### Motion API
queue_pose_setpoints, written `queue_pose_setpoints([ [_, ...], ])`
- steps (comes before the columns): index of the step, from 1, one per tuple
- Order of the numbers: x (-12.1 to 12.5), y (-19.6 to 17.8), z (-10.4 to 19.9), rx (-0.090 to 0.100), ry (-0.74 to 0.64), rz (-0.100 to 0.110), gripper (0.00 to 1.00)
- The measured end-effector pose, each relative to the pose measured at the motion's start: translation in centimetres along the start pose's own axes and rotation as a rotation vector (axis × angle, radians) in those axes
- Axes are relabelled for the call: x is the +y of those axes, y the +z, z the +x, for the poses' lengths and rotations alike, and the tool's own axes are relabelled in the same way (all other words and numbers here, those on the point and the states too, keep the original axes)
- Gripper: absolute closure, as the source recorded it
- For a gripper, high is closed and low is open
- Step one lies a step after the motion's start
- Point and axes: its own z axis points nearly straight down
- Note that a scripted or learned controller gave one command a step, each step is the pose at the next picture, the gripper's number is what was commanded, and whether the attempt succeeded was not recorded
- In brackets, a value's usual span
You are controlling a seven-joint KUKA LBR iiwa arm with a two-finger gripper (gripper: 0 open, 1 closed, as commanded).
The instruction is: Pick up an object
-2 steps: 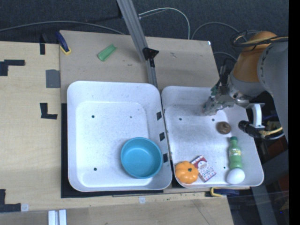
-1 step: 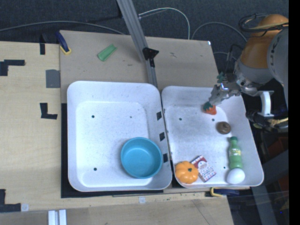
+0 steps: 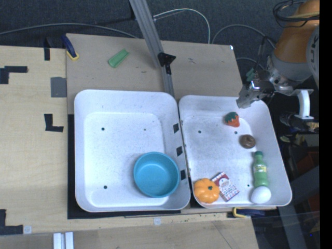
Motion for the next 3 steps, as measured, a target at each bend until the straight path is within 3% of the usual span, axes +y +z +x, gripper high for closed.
queue_pose_setpoints([
  [1,0.1,-6.4,0.4,-0.001,0.0,-0.001,1.0],
  [2,-0.2,-5.9,5.5,0.002,-0.004,0.006,1.0],
  [3,1.2,-4.5,11.2,0.003,-0.004,0.008,1.0],
])
